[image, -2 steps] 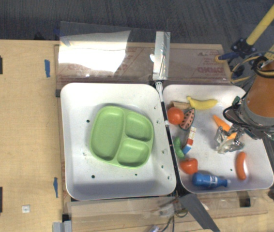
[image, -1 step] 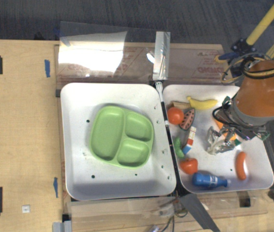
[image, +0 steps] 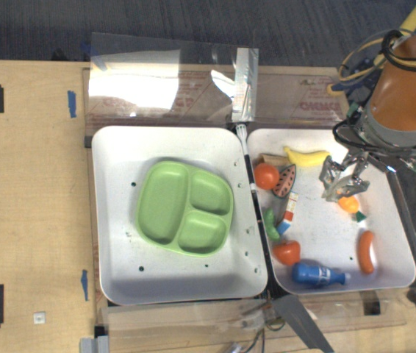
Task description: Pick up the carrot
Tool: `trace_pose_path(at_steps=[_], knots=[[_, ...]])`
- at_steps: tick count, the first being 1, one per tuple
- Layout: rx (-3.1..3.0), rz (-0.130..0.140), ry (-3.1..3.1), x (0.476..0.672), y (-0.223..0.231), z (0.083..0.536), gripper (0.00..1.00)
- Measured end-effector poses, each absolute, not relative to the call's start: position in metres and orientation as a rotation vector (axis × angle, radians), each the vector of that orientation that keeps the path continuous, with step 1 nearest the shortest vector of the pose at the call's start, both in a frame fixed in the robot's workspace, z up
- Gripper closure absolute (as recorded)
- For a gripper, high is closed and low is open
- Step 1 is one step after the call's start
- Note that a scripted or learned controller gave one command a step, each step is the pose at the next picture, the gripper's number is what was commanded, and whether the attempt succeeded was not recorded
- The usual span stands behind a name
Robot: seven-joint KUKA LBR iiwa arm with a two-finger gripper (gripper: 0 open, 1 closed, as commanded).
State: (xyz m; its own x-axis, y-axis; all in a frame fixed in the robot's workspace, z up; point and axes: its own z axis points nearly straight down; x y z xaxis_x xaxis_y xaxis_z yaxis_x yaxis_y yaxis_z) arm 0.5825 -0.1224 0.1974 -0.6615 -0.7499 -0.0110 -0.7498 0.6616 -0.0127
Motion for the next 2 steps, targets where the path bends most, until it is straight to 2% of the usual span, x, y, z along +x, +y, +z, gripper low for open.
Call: trace_pose_path(at_steps=[1, 2], knots=[[-1.339, 0.007, 2.844, 0.521, -0.187, 0.097, 1.0], [-0.913, -0.002, 2.997, 0.563, -0.181, 0.096, 1.0]])
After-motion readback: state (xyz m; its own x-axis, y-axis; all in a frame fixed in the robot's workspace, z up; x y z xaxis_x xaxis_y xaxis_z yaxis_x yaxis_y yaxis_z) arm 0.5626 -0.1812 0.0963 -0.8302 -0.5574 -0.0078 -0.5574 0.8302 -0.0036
